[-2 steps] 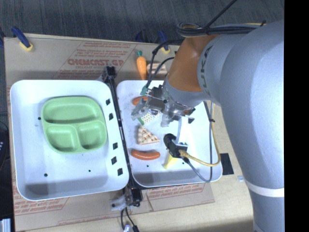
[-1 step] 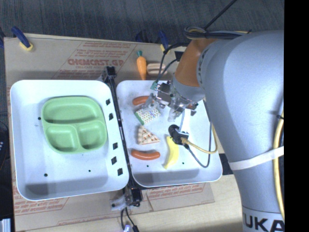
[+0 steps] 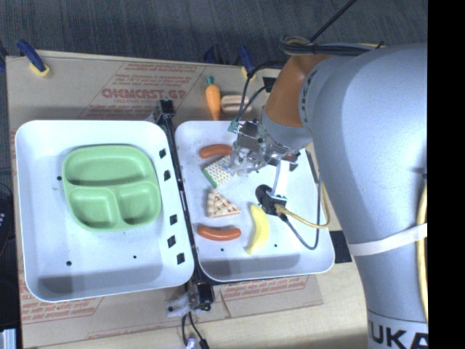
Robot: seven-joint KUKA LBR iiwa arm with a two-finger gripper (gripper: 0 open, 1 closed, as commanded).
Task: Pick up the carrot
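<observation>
Approach step: I am holding the gripper (image 3: 245,155) low inside the right bin (image 3: 309,257), with the carrot (image 3: 212,100) not yet reached.

I am reading the gripper as hanging over a green-and-white checked item (image 3: 217,171) just below and to its left in the picture; I cannot tell whether it is spread or pressed together, nor whether it is touching anything. A sausage (image 3: 215,151) is lying just to its left, a waffle wedge (image 3: 220,206) below that, a second sausage (image 3: 219,233) and a banana (image 3: 257,228) lower again. The carrot is lying beyond the bin's far rim on the cardboard, up and left of the gripper, upright in the picture with its green top away from the bin. My next move, as I judge it, calls for lifting clear of the rim, then descending over the carrot's body.
</observation>
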